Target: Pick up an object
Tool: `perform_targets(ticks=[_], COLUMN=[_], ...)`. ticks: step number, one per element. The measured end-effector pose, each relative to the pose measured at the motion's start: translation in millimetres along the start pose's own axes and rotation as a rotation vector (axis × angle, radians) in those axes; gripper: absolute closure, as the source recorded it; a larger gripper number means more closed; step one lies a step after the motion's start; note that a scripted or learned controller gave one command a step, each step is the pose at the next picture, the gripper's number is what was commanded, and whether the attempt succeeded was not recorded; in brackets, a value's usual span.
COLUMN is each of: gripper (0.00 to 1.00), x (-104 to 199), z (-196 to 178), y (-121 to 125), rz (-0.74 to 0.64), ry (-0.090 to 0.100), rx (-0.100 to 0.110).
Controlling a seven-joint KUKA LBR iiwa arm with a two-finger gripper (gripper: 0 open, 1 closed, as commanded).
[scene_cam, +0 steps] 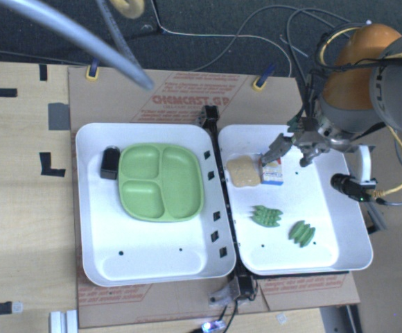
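— Hovering where, the end effector (pixel 289 152)?
— Over the right bin (pixel 339 207), fingers spread apart, gripping nothing.
— And the small carton (pixel 272 174)?
— Just below, at its seven o'clock, beside the tan bread (pixel 243 172)

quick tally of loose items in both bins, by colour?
Green: 3 - divided green plastic plate, leafy green toy vegetable, green toy pod
Black: 1 - small black block
Tan: 1 - tan bread-like piece
White/blue/red: 1 - small printed carton
Total: 6
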State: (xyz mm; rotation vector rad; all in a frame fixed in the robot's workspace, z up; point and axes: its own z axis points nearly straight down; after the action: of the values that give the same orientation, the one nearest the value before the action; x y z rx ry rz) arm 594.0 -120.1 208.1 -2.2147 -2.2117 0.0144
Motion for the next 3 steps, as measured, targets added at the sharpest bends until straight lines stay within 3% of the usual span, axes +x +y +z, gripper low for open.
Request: perform_targets(ticks=[1, 3], gripper=[0.00, 0.00], x=[0.2, -3.4], z=[-7.4, 84.7], y=[2.8, 4.6], rz=[-0.003, -0.003], ry=[-0.001, -0.002], rx=[-0.013, -0.009])
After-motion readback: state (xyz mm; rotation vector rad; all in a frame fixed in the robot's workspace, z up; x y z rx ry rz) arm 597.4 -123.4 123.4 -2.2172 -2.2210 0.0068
